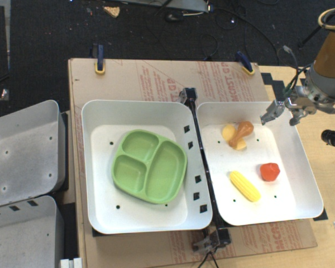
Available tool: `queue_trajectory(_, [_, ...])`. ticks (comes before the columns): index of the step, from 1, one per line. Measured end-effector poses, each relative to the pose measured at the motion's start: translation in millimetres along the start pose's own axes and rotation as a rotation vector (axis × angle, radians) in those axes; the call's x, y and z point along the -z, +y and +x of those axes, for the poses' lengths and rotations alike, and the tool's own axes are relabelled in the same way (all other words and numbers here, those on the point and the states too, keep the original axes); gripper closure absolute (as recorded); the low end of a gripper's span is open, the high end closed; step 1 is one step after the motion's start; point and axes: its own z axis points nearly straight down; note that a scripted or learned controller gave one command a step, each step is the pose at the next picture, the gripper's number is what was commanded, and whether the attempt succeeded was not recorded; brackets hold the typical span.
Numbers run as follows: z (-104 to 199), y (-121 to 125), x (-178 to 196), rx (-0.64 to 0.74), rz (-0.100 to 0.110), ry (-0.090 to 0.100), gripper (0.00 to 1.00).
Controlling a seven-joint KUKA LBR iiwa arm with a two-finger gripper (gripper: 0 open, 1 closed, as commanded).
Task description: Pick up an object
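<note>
- Hovering over the far right corner of the right bin [301,166], the claw [285,111] looks spread apart and holds nothing.
- Candidate objects lie in that bin: a drumstick-shaped toy [238,134] toward the far edge, a yellow corn cob [244,186] near the middle, a red piece [270,171] toward the right edge.
- A green divided plate [149,166] sits centred in the left bin [95,205].
- Risks, as I judge them: the corn may roll away between the closing fingers; the red piece is small and could squirt out; descending where it hangs, the claw may strike the bin's sloped wall.
- Red lettering is printed on the surface [156,77] along its far and near edges, too faint to read reliably.
</note>
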Motion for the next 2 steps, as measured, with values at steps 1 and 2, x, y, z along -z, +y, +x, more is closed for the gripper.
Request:
queue_trajectory(1, [2.0, 4.9, -61.7, 0.002, -0.002, -0.001, 0.0])
queue_trajectory(2, [2.9, 4.5, -115.1, 0.002, 0.0, 0.0, 0.0])
